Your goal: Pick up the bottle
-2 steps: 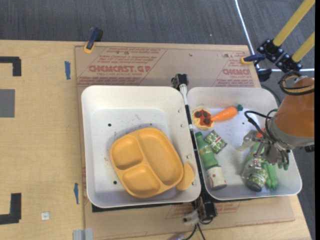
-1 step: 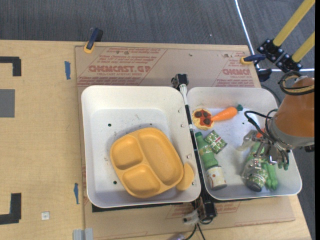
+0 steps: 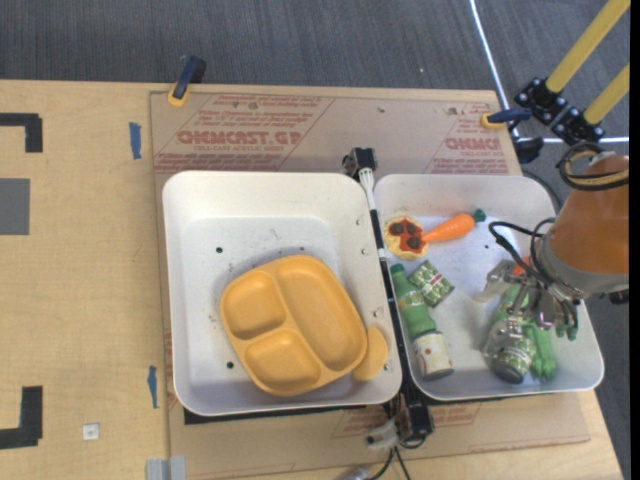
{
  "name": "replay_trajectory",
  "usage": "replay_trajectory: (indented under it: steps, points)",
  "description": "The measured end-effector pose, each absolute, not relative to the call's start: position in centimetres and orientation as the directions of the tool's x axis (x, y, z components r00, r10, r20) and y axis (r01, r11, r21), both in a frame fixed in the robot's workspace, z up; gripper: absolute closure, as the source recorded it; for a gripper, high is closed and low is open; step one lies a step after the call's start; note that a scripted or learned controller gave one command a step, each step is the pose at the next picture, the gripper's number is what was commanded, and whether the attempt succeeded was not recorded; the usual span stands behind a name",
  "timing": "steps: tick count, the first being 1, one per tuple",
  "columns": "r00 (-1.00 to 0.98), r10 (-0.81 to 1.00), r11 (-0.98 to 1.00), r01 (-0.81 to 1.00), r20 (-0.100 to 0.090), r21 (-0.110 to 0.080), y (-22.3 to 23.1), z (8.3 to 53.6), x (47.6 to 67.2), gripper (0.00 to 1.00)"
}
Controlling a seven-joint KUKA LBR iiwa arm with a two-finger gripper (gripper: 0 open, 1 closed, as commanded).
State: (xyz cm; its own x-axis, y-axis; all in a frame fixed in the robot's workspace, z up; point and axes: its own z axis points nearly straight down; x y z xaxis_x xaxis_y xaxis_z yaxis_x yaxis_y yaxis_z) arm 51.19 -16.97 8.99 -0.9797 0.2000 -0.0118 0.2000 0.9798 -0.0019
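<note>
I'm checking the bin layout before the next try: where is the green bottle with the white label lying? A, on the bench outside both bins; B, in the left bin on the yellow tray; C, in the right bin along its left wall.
C: the green bottle with the white label lies in the right white bin beside its left wall, near the orange toy carrot.

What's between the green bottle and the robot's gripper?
In the camera view, bare white bin floor lies between the bottle and the gripper.
</note>
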Motion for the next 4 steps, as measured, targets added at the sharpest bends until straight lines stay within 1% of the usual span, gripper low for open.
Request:
replay_trajectory:
  steps: [3, 4]
  points:
    - [-0.980, 0.200, 0.980, 0.200, -0.012, -0.002, -17.0, 9.0, 51.2, 0.00]
    - [-0.805, 0.593, 0.805, 0.593, -0.004, 0.010, -20.0, 8.9, 54.1, 0.00]
